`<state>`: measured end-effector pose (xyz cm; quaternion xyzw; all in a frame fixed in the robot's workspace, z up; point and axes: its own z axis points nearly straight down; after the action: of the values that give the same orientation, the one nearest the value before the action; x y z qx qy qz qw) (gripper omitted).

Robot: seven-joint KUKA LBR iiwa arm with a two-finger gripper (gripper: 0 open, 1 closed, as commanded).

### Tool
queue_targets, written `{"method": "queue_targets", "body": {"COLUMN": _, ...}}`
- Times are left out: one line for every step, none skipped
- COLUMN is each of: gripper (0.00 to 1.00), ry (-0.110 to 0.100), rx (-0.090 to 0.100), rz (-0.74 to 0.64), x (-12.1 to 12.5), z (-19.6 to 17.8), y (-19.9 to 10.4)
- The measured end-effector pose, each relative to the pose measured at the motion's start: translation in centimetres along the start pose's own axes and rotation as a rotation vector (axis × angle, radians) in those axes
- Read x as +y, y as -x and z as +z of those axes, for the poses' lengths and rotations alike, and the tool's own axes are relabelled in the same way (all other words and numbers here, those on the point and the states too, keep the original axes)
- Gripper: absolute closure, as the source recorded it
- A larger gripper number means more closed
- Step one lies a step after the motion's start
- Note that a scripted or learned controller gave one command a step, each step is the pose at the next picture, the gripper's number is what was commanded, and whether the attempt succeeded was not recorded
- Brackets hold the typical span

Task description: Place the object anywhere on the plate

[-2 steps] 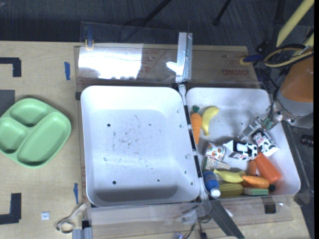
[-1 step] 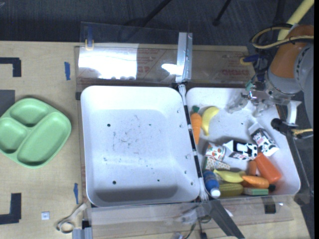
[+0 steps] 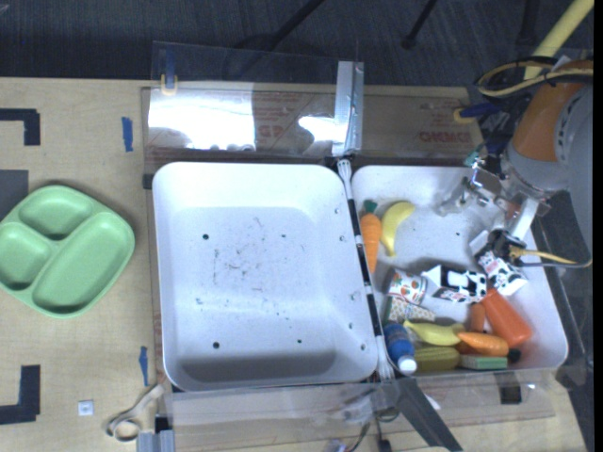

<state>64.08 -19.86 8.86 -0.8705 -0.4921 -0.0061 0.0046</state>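
Reaching in over the right bin, the grey arm with its orange band hangs its jaws low above that bin's far-right part. Whether the jaws are released or clenched cannot be told from this angle, and nothing can be seen gripped between them. Just below the jaws lies a black-and-white patterned piece; whether they touch it is unclear. Further below the jaws sits an orange bottle-shaped toy, with a carrot-like piece at its foot. Down and to the left of the jaws, a yellow banana lies beside a blue bottle, and a small printed carton rests a little above them. Left of the jaws, by the wall between the bins, an orange carrot stands next to a yellow fruit. The left bin lies beyond these, further left of the jaws. The green divided plate rests on the wooden surface, well apart from the jaws, far to their left past both bins.
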Motion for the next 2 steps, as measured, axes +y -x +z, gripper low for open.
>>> {"method": "queue_targets", "body": {"gripper": 0.00, "ry": 0.003, "rx": -0.016, "rz": 0.523, "x": -2.5, "z": -1.6, "y": 1.5}}
{"method": "queue_targets", "body": {"gripper": 0.00, "ry": -0.016, "rx": 0.006, "rz": -0.167, "x": -1.9, "z": -0.2, "y": 2.0}}
